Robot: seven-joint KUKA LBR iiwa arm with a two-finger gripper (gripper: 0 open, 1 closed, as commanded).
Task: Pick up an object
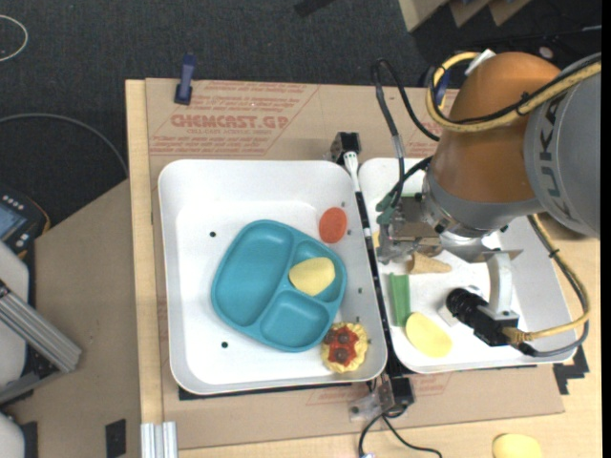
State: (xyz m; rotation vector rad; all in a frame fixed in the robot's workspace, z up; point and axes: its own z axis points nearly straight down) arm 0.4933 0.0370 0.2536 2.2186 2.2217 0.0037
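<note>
Gripper (399, 246) above right bin, green block (398, 297) just below

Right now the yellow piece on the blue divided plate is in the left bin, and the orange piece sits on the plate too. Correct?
Not quite. In the camera view the orange piece lies on the left bin floor beside the blue divided plate, not on it. The yellow piece is on the plate.

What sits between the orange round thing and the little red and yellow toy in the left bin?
The blue divided plate, its near corner holding a pale yellow piece, as the camera view shows.
</note>
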